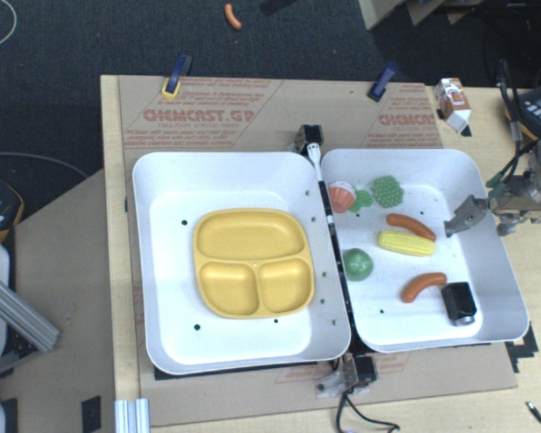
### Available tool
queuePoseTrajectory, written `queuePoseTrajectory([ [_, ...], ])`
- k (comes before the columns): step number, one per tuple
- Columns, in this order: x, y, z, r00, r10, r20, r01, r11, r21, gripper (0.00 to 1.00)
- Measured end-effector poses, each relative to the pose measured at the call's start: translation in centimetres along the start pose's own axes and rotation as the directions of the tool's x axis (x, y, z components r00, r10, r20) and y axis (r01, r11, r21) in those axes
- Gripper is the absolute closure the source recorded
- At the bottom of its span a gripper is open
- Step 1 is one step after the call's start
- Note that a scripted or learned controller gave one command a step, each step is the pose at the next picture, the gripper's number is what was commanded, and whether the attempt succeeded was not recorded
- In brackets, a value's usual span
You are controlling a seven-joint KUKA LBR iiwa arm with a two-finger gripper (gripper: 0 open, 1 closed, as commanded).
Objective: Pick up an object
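Camera view, from above at a slant. My gripper (466, 215) sits at the R edge of the right bin (496, 278), over its rim, w/ nothing between the fingers that I can see; how far open they are I cannot tell at this res.

Right bin contents: yellow corn (406, 243) near centre; orange sausage (411, 225) just above it, touching or nearly so; second sausage (423, 286) lower down; black block (459, 301) just R of that; green ball (358, 263) by the L wall; bumpy green piece (387, 190) and red-white piece (343, 197) at top L.

Left bin (162, 242): yellow divided plate (252, 262), 3 compartments, approx. centred.
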State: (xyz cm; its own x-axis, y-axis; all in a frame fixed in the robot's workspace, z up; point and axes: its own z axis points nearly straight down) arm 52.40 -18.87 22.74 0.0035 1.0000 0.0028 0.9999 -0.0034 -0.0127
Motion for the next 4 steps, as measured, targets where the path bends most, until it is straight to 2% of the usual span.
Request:
queuePoseTrajectory([
  [1,0.0,0.3,-0.7,1.000,-0.004,0.003,0.004,1.000,-0.013,0.00],
  [2,-0.8,0.7,4.8,1.000,-0.002,0.001,0.002,1.000,-0.007,0.00],
  [4,0.3,0.3,14.5,1.000,-0.003,0.000,0.003,1.000,-0.007,0.00],
])
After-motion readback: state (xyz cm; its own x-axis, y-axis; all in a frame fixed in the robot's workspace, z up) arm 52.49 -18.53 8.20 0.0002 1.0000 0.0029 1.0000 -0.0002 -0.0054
